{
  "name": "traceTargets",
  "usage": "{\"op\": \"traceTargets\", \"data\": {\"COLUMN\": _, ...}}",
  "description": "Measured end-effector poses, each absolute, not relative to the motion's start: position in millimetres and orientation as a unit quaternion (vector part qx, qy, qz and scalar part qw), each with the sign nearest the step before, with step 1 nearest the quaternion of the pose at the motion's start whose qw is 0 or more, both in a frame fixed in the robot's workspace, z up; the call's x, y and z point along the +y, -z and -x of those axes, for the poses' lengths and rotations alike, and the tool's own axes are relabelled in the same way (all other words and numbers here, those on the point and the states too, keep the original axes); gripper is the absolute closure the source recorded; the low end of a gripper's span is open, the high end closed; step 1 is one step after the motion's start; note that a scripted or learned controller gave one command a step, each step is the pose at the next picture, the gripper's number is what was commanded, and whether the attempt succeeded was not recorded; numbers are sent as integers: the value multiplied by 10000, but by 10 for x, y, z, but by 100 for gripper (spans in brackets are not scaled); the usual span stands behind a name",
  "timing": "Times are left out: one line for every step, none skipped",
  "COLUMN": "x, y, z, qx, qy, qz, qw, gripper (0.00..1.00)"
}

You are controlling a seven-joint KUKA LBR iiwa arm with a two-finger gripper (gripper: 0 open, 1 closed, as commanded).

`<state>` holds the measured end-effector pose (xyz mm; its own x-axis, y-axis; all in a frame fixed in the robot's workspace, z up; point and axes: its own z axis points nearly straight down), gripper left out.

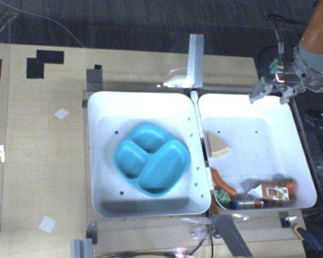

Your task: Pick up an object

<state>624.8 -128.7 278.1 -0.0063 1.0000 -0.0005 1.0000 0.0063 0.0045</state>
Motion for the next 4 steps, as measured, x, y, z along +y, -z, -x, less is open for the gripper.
{"op": "traceTargets", "data": {"x": -1570, "y": -1025, "z": -5357, "qx": 6854, "qy": -5, "qz": -7281, "qw": 3, "gripper": 0}}
{"op": "traceTargets", "data": {"x": -1324, "y": -900, "z": -4940, "qx": 7801, "qy": -38, "qz": -6256, "qw": 84, "gripper": 0}}
{"op": "traceTargets", "data": {"x": -1324, "y": -900, "z": -4940, "qx": 7802, "qy": -38, "qz": -6255, "qw": 84, "gripper": 0}}
{"op": "traceTargets", "data": {"x": -928, "y": -908, "z": -4925, "qx": 8609, "qy": -20, "qz": -5087, "qw": 108, "gripper": 0}}
